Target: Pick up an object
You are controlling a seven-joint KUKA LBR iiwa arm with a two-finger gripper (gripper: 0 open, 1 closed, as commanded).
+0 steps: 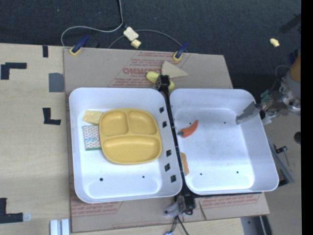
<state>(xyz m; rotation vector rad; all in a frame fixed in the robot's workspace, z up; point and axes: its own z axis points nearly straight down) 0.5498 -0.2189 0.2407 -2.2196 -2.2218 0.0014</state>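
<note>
Jaws (248, 113) near small orange carrot (189, 128) (green-tipped).

Two white bins (215, 102), one yellow plate (130, 136), one orange carrot (189, 129).

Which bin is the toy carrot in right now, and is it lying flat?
The toy carrot is in the right bin, lying flat on the floor near the left wall, apart from the end effector at the right rim.
</note>
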